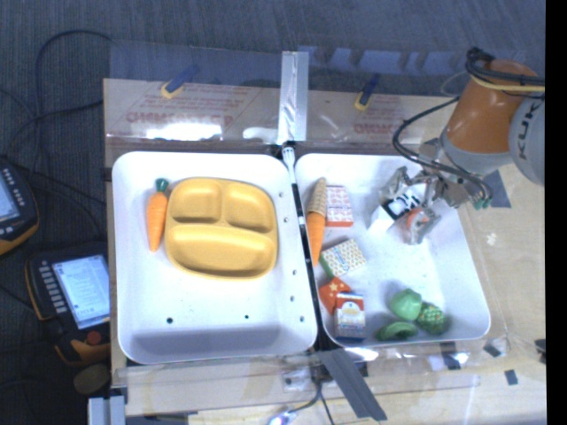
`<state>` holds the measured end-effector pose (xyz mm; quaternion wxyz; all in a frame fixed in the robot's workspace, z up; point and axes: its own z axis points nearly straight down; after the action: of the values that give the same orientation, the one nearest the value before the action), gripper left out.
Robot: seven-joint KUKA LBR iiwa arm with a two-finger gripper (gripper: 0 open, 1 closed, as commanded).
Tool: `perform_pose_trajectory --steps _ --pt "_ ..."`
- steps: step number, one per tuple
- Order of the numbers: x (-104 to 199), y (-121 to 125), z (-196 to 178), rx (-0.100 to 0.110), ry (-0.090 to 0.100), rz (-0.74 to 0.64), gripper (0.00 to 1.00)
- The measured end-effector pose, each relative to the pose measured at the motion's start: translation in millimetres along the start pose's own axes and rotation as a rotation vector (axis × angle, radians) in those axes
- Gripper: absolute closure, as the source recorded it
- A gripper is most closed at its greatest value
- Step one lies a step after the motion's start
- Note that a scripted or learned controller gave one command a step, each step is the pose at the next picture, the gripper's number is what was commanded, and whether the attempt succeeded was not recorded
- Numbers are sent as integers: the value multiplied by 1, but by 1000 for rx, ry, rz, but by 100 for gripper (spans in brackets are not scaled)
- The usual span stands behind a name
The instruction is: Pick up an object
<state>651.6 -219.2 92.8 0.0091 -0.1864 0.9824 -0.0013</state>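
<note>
Camera view, nearest first: the right bin [474, 312] holds green toy vegetables [413, 313] and a small carton [350, 314] at its front edge. Farther back lie a patterned box [344, 258] and a carrot [314, 228]. The tool [410, 204] hangs low over the bin's back right; whether anything sits inside it, I cannot tell. In the left bin [133, 326] is a yellow tray [221, 227].

Single fixed camera above bench [514, 264], slanted down, both bins framed.
</note>
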Motion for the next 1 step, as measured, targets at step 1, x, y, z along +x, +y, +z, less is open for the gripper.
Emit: perform_pose_trajectory --steps 1 --pt "-35 35 4 -1 8 -171 0"
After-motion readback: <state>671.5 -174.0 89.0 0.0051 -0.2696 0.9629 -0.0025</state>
